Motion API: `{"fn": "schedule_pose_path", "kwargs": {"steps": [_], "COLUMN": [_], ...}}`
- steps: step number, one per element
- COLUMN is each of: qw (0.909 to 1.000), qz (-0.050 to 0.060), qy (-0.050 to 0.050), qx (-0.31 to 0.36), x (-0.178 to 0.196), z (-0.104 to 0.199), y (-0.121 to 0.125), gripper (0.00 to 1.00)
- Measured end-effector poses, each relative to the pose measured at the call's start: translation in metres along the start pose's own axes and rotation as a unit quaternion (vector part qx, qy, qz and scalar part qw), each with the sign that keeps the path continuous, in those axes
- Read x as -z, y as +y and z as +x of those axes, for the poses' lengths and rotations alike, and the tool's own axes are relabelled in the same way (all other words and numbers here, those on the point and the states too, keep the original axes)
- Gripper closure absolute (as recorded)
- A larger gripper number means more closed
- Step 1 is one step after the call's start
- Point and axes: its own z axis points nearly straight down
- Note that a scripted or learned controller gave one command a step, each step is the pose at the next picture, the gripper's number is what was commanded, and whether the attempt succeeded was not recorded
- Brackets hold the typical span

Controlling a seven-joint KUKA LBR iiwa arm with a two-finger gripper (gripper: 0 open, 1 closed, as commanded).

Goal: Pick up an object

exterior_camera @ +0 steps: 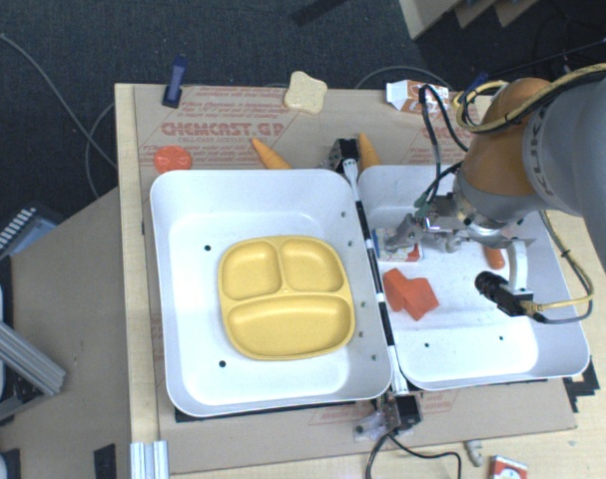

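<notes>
My gripper (404, 238) is low over the back left part of the right bin (482, 352), close to the wall between the two bins. A small red piece (413, 254) lies right under it, partly covered by it. An orange-red block (410, 294) rests on the bin floor just in front of the gripper, apart from it. A small orange piece (494, 258) lies to the right, beneath the wrist. The grey arm with its orange band (507, 148) reaches in from the right.
The left bin (183, 267) holds a yellow divided plate (285, 295). On the bench behind the bins lie a beige bread-like piece (305, 91), an orange carrot (270, 155), an orange disc (170, 158) and a blue item (174, 81). Cables hang around the wrist.
</notes>
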Motion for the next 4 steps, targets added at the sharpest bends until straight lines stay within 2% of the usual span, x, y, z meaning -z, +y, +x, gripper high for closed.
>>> {"fn": "schedule_pose_path", "kwargs": {"steps": [1,2,3,4], "qw": [1.0000,1.0000,1.0000,1.0000], "qz": [-0.002,0.003,0.004,0.002], "qy": [0.000,-0.001,0.002,-0.001], "qx": [0.001,0.000,0.002,0.001], "x": [0.000,0.048,-0.006,0.006], "z": [-0.032,-0.088,-0.116,-0.118], "y": [0.001,0.008,0.025,0.026], "gripper": [0.00,0.00,0.00,1.00]}}
